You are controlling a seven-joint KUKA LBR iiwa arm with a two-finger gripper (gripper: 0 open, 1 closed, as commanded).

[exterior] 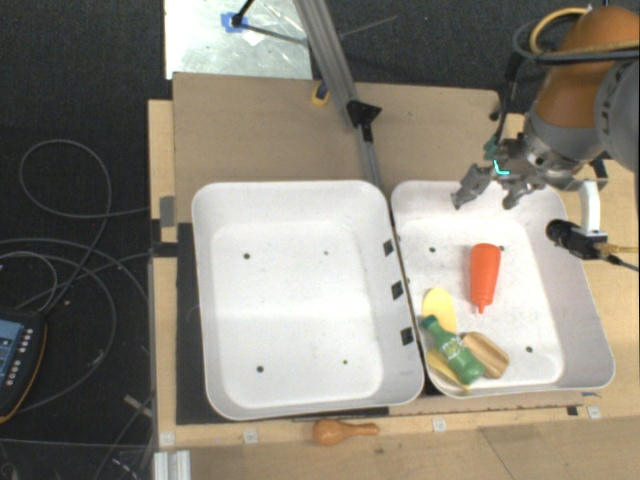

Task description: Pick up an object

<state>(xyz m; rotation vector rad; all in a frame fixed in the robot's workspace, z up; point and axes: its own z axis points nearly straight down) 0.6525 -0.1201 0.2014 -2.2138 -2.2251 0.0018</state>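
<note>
Gripper (492, 193): mine, at the end of my grey arm with its orange band (590, 33), hanging above the far edge of the right bin (575, 298); fingers spread wide, nothing between them

Right bin: holds four items. Orange carrot-shaped piece (484, 274) near the middle, lying lengthwise, well apart from my gripper. Yellow banana-like piece (440, 308) nearer the bin's left wall. Green bottle-shaped piece (453, 351) at the near edge, touching the yellow one. Tan, bread-like piece (490, 353) just beside the green one, at the near edge

Left bin (295, 298): white, shallow, side by side with the right one

Bench (260, 128): brown board under both bins. Small orange-brown pear-shaped item (342, 430) on its near edge, outside the bins, below the left bin
</note>
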